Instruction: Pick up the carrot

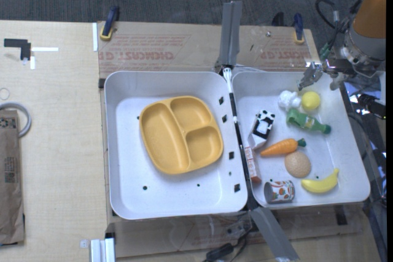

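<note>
**Gripper at far edge of right bin, carrot not in hand**

From my feed I can't tell whether the fingers are spread or closed; the gripper (314,72) is small and partly blurred at the far rim of the right bin (355,150). Nothing visible between the fingers. It sits above and just behind the yellow ball (311,100) and the white lump (287,99) beside it. Arm's orange band (372,12) is up at the top right corner.

Carrot (280,147) lies on the right bin floor, near centre, orange body pointing left, green stub right, well apart from the gripper. Around it: green bottle (309,122) just behind, black-and-white toy (263,125) to its left rear, tan egg (298,164) just in front, banana (321,183) and a small can (279,191) nearer the front rim.

Left bin (120,150) holds a yellow divided plate (180,133).
</note>
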### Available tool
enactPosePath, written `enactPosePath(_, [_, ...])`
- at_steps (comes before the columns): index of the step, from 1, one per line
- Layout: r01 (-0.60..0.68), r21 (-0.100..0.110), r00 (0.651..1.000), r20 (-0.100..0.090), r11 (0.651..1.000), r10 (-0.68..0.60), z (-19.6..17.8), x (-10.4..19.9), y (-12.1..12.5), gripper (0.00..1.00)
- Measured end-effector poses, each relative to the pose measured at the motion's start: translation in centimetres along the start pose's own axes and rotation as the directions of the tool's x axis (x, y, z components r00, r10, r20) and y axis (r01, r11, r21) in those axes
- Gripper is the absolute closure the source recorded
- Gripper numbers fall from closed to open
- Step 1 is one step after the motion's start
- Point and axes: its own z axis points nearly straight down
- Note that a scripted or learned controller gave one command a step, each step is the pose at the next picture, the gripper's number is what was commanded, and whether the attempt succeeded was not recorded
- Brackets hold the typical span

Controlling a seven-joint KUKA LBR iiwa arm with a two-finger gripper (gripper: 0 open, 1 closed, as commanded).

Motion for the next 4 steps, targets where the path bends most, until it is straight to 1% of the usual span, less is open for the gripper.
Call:
enactPosePath(1, [0.131, 0.002, 0.991, -0.001, 0.991, -0.131, 5.1, 4.7, -7.3, 0.0])
enactPosePath(2, [0.411, 0.001, 0.912, -0.001, 0.912, -0.411, 6.9, 7.6, -10.8, 0.0])
enactPosePath(3, [0.305, 0.0, 0.952, -0.001, 0.952, -0.305, 10.5, 8.6, -12.3, 0.0])
enactPosePath(4, [0.302, -0.001, 0.953, -0.001, 0.953, -0.302, 9.6, 8.5, -12.3, 1.0])
